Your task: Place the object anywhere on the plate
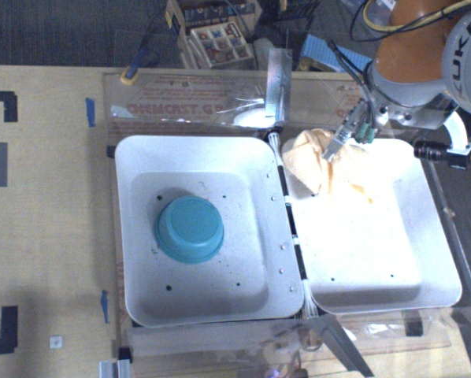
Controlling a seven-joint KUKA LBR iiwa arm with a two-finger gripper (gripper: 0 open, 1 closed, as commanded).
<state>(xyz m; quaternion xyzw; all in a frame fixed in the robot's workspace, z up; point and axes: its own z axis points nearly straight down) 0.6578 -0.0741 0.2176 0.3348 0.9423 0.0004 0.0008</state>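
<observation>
Camera view showed my pincer [339, 142] in the upper right of the frame, pinching a pale cloth [318, 164] that hung at the upper left corner of the right bin [393, 290]. The blue plate [190, 228] sat at centre left in the left bin [141, 179]. The carry across and the placing were left, I judged.

Soft crumpled cloth [318, 164]; glossy plastic plate [190, 228]; smooth white bins [141, 164], wood bench [46, 211].

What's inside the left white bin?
Inside the left bin sits one blue plate, apparently upside down, near the middle. Whatever might lie beneath it is covered. Small dark specks dot the floor.
</observation>
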